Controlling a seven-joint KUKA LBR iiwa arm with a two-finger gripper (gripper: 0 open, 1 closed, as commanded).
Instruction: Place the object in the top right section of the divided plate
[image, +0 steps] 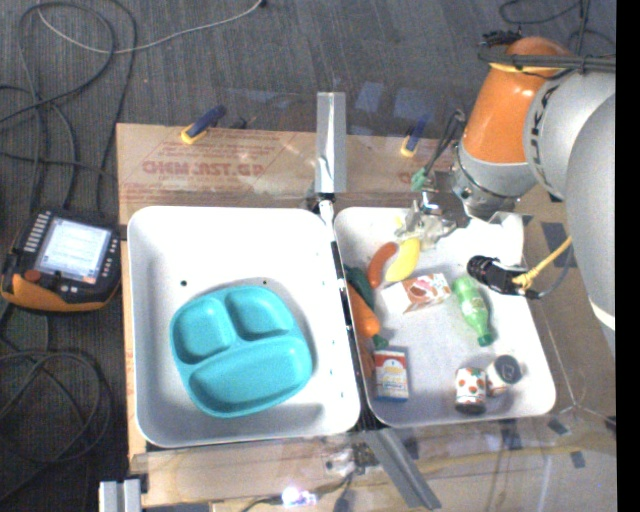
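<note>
A teal divided plate (240, 348) lies in the left bin (150, 250), with two small sections at its far side and one large section at the near side. My gripper (424, 224) hangs over the far left part of the right bin (530, 400). Directly under and touching its tip is a yellow banana-shaped piece (403, 262), which leans beside a red-orange piece (380, 263). Whether the yellow piece is gripped is not visible.
The right bin also holds a carrot (364, 308), a small red box (391, 373), a strawberry-printed packet (427, 291), a green bottle (472, 308) and two small cans (471, 388) at the near right. A metal divider (330, 150) stands between the bins.
</note>
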